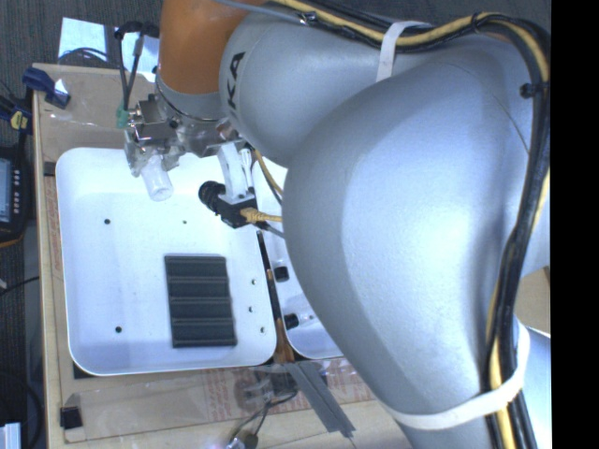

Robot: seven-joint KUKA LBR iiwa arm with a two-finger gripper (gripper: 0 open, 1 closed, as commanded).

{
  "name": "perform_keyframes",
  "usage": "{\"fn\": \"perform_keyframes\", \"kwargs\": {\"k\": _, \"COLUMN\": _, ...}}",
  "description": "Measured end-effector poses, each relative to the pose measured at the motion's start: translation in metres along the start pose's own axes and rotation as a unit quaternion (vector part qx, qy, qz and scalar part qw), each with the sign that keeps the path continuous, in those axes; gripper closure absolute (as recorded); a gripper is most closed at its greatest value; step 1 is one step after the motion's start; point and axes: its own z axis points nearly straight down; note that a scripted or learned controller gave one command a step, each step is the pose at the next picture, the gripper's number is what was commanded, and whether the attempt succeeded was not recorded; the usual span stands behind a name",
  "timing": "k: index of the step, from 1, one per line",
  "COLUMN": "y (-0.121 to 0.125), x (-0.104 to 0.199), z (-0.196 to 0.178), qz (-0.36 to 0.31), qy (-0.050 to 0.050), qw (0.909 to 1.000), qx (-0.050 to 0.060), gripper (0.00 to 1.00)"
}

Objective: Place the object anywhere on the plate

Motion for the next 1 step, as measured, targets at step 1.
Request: {"fn": "perform_keyframes", "kwargs": {"k": 1, "y": -0.0463, "x": 0.0460, "z": 0.0743, "qz": 0.002, "qy": -0.001, "qw": 1.0000, "qx": 0.004, "gripper": 1.00}}
